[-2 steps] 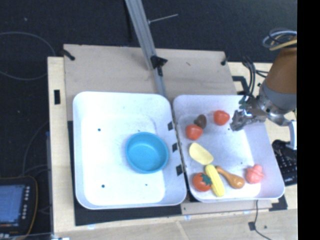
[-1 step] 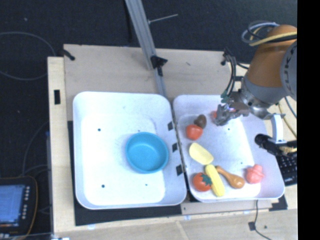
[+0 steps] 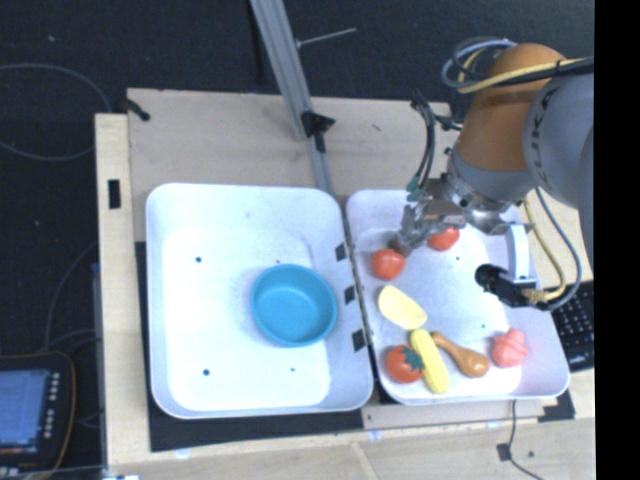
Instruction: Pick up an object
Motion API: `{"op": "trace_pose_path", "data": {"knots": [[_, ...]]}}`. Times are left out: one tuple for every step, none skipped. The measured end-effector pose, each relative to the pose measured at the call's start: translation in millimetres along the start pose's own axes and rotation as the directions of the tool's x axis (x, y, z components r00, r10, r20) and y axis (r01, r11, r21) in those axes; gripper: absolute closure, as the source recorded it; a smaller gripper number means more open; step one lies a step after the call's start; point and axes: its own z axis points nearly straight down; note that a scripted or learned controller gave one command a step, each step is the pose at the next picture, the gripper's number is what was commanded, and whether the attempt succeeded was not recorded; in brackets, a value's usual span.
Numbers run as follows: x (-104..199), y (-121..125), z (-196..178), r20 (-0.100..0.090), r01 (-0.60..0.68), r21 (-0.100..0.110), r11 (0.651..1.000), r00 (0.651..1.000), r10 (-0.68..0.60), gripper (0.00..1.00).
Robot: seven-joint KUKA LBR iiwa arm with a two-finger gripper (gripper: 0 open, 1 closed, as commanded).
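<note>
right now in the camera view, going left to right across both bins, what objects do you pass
round blue plastic bowl in the left bin → small red tomato-like ball → pale yellow oval slice → brown drumstick-shaped toy → pink lumpy toy by the right bin's far right edge

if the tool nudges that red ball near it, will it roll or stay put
The red ball looks round and smooth, so it would probably roll on the bin floor. It seems a small toy, likely light. The tool sits right beside it, so a glancing touch may send it away.
</note>
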Motion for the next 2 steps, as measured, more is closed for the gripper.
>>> {"op": "trace_pose_path", "data": {"knots": [[54, 1, -17, -0.002, 0.001, 0.001, 1.000, 1.000, -0.001, 1.00], [113, -6, -12, -0.001, 0.000, 0.007, 1.000, 1.000, 0.000, 1.00]]}}
